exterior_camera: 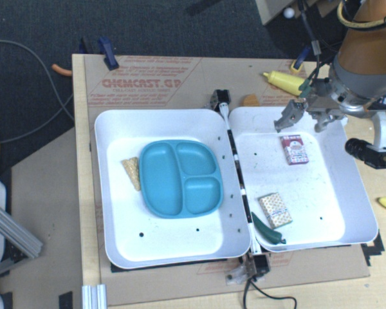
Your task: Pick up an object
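Jaws (305, 116) spread empty above red box (295, 150) — right bin (347, 192).

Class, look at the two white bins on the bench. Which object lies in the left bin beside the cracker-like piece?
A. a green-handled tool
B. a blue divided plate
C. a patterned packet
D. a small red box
B: the blue divided plate rests in the left bin, touching the cracker-like piece; the red box, patterned packet and green-handled tool are in the right bin.
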{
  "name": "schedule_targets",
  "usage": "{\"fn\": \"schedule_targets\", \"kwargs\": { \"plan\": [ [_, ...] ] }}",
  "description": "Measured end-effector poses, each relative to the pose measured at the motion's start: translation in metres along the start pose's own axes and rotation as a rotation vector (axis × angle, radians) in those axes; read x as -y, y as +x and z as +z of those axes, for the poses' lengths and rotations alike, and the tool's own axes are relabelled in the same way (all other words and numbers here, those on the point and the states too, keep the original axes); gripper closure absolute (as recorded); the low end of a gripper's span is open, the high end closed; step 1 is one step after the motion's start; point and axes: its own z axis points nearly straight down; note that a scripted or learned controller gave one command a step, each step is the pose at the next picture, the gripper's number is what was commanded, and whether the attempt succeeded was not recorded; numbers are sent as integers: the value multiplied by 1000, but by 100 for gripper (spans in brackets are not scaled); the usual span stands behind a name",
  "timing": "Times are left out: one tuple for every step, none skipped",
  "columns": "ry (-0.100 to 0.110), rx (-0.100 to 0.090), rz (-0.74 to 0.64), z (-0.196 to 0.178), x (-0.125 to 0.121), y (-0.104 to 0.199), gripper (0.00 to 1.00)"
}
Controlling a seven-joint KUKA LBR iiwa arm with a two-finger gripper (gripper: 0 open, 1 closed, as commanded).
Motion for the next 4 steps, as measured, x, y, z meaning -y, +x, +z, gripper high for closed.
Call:
{"fn": "schedule_targets", "kwargs": {
  "plan": [
    [1,0,2,89,-27,-52,0],
    [-3,2,-1,176,-72,-63,0],
    [0,-1,-1,176,-39,-9,0],
    [-1,-1,0,166,-39,-10,100]
  ]
}}
